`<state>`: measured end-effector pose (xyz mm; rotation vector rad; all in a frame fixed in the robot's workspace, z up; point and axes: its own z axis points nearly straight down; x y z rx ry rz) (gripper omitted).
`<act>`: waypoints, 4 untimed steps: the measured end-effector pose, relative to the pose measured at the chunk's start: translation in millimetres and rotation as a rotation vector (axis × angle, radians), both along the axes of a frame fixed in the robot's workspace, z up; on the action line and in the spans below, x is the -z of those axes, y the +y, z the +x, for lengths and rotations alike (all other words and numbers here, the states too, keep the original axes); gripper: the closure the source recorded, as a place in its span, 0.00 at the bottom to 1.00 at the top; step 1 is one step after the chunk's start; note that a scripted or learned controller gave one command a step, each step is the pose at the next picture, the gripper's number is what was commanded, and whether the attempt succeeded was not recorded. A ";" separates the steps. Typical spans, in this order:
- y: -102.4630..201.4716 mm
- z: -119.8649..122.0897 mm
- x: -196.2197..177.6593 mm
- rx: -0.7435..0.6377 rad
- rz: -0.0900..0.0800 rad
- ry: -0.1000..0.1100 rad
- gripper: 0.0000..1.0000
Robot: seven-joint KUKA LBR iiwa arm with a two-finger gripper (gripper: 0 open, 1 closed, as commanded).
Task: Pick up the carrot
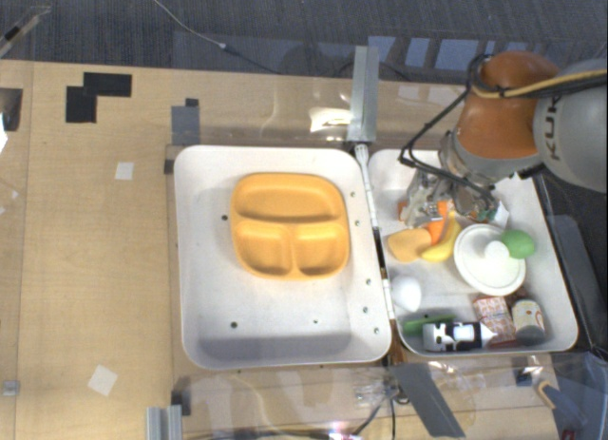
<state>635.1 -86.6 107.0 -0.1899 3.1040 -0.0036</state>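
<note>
The carrot [436, 230] is a short orange piece in the right bin [560, 319], lying among yellow pieces just left of a white bowl. My gripper [445, 202] hangs straight over it from the orange wrist band, low in the bin, its dark fingers reaching down around the carrot's upper end. The wrist hides most of the fingers.
A yellow divided plate [288, 223] lies in the left bin [204, 334]. The right bin also holds a white bowl [488, 259], a green ball [518, 244], a yellow banana piece [438, 252], a white egg [407, 292], a dark bottle [446, 333] and small cans [527, 319].
</note>
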 end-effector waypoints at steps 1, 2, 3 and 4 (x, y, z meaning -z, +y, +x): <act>16.0 38.1 -85.8 -0.014 0.000 0.011 1.00; -27.2 36.1 -144.2 0.230 0.004 0.016 1.00; -42.9 -7.0 -125.7 0.273 0.005 0.023 1.00; -99.9 -18.3 -108.0 0.663 0.011 0.022 1.00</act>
